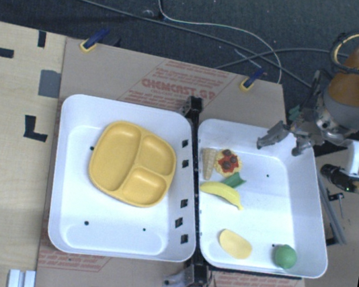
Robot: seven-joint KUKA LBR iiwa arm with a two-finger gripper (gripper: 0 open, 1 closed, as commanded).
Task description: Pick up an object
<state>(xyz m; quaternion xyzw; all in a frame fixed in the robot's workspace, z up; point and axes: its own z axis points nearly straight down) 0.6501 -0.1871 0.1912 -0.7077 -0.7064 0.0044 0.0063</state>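
Nearest the camera, along the front of the right bin (320, 217), lie a pale yellow oval piece (235, 244) and a green ball (284, 256), the ball close to the front right corner and the oval just to its left. Both sit apart from each other and from the walls enough that either looks reachable from above, though the ball may roll if nudged.

A little farther back, toward the bin's left wall, a yellow banana (223, 194) lies flat, with a small green piece (233, 180) touching or just beside its upper edge. Behind those, a pizza slice (225, 161) sits against a tan cone-like piece (208, 163). This cluster is crowded, so a clean grasp there seems harder than on the loose items at the front.

In the left bin (65, 175), a yellow divided plate (132, 163) rests flat near the middle; it is wide and shallow, a poor fit for a two-finger grasp.

Farthest back, the gripper (284, 140) hangs above the right bin's rear right rim, its jaws spread apart with nothing between them. It is well apart from every object, so the pick is judged not yet begun. The arm reaches in from the right, which likely explains why it is poised over that bin, where the small graspable things are gathered on the table.
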